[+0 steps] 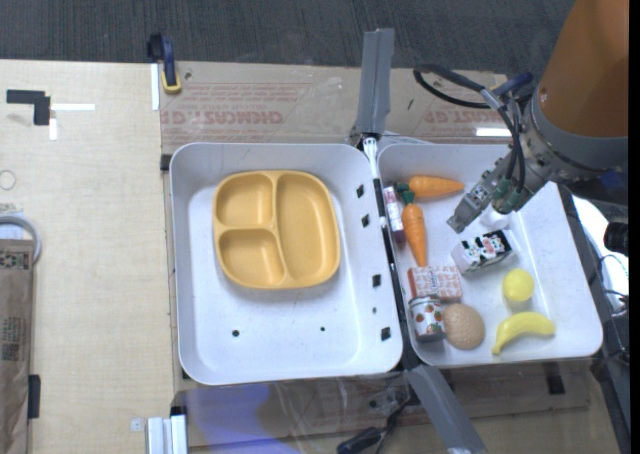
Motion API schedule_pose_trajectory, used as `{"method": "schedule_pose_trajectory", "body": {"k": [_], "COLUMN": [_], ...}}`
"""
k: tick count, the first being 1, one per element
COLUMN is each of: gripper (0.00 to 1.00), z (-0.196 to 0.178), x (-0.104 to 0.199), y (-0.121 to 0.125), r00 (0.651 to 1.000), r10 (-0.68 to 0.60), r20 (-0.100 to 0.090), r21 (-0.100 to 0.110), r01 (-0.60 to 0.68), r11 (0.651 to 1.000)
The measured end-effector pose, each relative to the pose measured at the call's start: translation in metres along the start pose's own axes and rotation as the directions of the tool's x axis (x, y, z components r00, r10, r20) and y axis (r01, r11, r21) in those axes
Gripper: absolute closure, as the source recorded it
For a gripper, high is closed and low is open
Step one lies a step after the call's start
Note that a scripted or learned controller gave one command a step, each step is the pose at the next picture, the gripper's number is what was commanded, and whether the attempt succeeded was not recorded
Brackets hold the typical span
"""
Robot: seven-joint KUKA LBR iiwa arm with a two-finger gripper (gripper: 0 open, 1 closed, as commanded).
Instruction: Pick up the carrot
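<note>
hovering gripper beside carrot (apart)

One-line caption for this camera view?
Arm's hand hovers over the right bin, beside two carrots; yellow plate in left bin.

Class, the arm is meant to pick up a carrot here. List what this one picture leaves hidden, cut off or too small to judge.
- Gripper: small and seen from above; whether it is open or shut cannot be told.
- Arm: cut off by the top and right edges.
- Can: label too small to read.
- White box: print too small to read.
- Two carrots: the task does not say which.
- Right bin: its far corner lies under the arm.
</note>
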State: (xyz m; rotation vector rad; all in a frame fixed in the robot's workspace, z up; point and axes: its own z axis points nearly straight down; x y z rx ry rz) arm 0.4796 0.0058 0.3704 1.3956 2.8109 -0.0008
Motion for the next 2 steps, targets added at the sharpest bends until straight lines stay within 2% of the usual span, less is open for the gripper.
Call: {"method": "schedule_pose_trajectory", "body": {"k": [1,2], "gripper": [0.0,0.0], "z": [0.0,0.098], "x": [0.0,-0.024], "y": [0.0,0.047], "r00": [1.0,0.999], "r10": [-0.001,-0.032], "r20": [0.0,-0.003], "r21": [0.0,0.003], "r01": [0.001,0.032], "r11": [1.0,0.999]}}
